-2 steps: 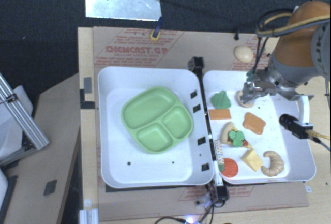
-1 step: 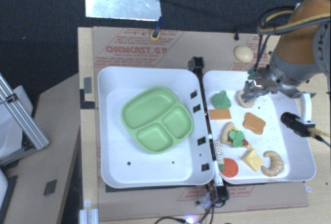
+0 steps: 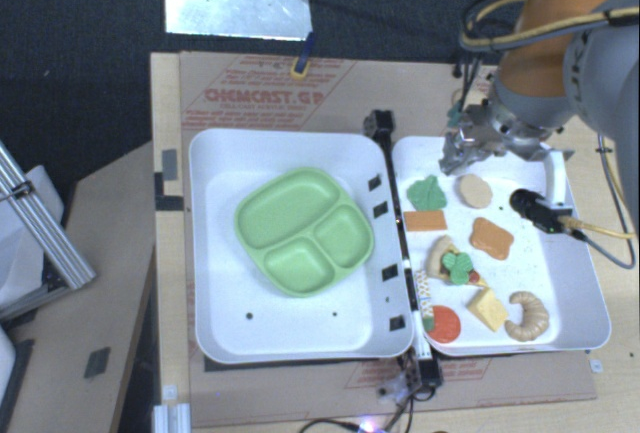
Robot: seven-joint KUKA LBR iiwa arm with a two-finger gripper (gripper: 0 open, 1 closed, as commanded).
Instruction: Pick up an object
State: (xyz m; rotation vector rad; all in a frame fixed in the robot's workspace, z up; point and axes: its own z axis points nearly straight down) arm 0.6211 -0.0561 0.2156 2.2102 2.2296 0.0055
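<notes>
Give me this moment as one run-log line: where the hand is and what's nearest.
hand: over far end of right bin | nearest: beige round piece, green leafy piece | nothing seen held | green tray: left bin

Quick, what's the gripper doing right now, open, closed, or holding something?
Gripper: low over the back of the right bin, beside the beige oval piece; open or closed cannot be told, and nothing visibly held.

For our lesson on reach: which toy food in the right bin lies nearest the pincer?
The pale beige round piece, just below the pincer. The croissant and red tomato lie at the bin's far end.
</notes>
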